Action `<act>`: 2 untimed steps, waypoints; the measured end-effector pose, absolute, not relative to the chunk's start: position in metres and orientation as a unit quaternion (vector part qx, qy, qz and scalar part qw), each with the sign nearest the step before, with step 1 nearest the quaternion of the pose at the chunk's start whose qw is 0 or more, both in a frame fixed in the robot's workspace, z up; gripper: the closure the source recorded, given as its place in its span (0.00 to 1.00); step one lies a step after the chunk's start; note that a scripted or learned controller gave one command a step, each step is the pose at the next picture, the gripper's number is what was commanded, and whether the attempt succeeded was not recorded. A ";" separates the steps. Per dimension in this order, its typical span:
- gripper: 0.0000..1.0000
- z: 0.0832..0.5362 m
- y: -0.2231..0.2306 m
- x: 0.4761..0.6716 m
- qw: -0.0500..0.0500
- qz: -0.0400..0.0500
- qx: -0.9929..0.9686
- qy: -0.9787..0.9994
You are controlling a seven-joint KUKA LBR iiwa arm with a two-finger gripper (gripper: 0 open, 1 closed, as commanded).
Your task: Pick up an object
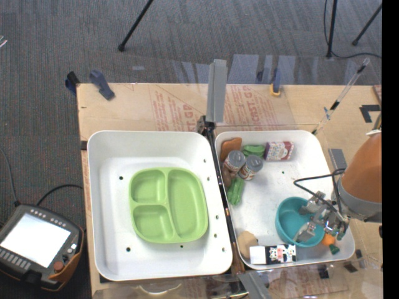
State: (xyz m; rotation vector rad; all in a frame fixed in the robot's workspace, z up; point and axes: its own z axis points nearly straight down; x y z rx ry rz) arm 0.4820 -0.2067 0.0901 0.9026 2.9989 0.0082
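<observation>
My gripper hangs low over the near right corner of the right bin, right above the right-hand rim of a teal bowl. A small orange and green piece lies just beside it at the bin's wall. Along the front wall lies a black-and-white carton. Two tin cans stand near the bin's left wall, with a green vegetable piece below them and a red-labelled can lying on its side at the back.
The left bin bears a green divided plate. A brown item and a green item lie at the right bin's back left, and a tan piece at its front left. A tablet sits off the bench.
</observation>
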 end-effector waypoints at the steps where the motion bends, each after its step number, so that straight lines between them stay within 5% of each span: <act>1: 0.00 0.088 -0.212 0.528 0.001 0.001 0.319 0.948; 2: 0.00 0.090 -0.212 0.621 0.002 0.001 0.248 0.969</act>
